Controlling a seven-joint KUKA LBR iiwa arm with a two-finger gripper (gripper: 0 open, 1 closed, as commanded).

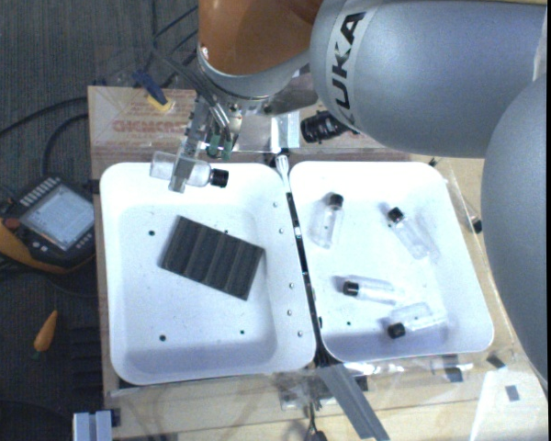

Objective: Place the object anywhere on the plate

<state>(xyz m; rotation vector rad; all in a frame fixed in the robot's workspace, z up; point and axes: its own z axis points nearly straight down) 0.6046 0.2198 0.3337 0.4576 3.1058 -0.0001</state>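
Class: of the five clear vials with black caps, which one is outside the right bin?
The vial in the gripper, above the left bin; the others lie in the right bin.

Black letters reading "UKA", part of the KUKA brand, are showing on the grey arm (pixel 413 62) at the far side; nothing else is reading clearly.
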